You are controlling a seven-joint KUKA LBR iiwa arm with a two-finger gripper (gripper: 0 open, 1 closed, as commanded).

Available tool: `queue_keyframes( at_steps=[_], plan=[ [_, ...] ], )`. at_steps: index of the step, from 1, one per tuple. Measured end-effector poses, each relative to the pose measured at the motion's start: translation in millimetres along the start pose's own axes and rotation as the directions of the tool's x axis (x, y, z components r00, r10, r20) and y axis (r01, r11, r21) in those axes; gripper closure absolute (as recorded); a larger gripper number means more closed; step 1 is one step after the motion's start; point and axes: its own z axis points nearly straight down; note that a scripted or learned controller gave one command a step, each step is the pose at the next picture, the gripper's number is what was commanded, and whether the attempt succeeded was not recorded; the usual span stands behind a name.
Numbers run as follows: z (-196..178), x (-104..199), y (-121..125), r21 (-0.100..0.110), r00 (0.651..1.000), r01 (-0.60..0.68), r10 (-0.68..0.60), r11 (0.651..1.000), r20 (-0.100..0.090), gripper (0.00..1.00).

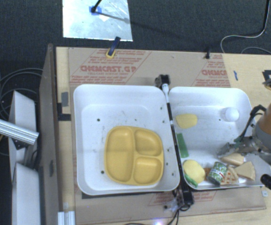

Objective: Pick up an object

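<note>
My gripper point(230, 148) hangs low over the right bin point(206, 97), near its front right part, at the end of the grey arm point(268, 134). Just below it lies a beige wedge point(234, 160), touching or nearly touching the gripper; I cannot tell which. A second beige wedge point(247, 171), a pizza slice point(229, 176) and a green can point(216, 172) lie along the bin's front wall. A yellow lemon-shaped fruit point(194, 170) sits in the front left corner. Further back are a flat yellow piece point(186, 121), a green strip point(181, 145) and a white round object point(230, 114).
The left bin point(93, 107) holds a yellow divided plate point(134, 154). A black clamp point(163, 81) sits at the back where the two bins meet. The cardboard bench top point(126, 64) runs behind the bins, and cables lie on the floor.
</note>
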Motion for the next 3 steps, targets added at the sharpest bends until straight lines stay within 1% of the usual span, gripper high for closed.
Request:
queue_keyframes(
  at_steps=[2,3],
  plan=[
    [0.0,0.0,0.0,0.0,1.0,0.0,0.0,1.0,0.0,0.0],
    [-10.5,0.4,1.0,-0.003,1.0,0.002,-0.002,1.0,0.0,1.0]
  ],
)
